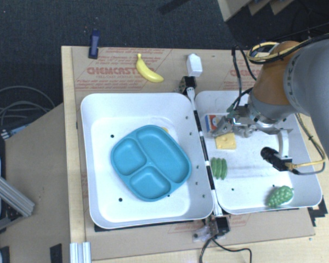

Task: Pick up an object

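In the right bin (252,204) lie a yellow wedge like a piece of cheese (226,142), a small red, white and blue packet (210,121), a green ribbed vegetable (219,167) and a bunch of green grapes (279,196). My gripper (234,124) hangs low over the upper left part of this bin. It is just above and to the right of the yellow wedge, beside the packet. I see nothing lifted clear of the bin floor.
A blue three-compartment plate (149,161) fills the middle of the left bin (98,119). On the bench behind the bins lie a yellow banana (148,70), a white block (194,64) and a small blue object (94,44). A black cable fitting (274,158) hangs from the arm over the right bin.
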Motion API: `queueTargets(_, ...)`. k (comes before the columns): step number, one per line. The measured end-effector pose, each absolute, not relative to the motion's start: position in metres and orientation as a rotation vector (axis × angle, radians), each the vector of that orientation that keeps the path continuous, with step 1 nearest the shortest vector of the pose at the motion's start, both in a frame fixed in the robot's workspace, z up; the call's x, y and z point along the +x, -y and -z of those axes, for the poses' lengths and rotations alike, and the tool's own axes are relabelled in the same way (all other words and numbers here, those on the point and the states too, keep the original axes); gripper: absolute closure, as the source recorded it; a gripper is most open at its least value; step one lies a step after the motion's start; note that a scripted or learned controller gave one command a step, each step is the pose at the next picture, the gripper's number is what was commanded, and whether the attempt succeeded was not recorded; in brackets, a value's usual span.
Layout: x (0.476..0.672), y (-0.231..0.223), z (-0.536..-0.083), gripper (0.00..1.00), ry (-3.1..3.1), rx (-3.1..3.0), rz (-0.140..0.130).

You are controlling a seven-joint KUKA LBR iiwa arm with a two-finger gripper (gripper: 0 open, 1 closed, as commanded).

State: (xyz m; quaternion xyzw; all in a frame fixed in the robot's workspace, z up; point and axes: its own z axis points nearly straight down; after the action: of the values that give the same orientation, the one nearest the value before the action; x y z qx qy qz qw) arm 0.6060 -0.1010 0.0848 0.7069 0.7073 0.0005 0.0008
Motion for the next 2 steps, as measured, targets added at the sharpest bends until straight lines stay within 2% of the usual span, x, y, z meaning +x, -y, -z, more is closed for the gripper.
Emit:
queueTargets(1,0.609,0.095,-0.085,0.0,-2.221,2.219,-0.001)
queueTargets(2,0.592,0.095,-0.085,0.0,-2.223,2.223,0.001)
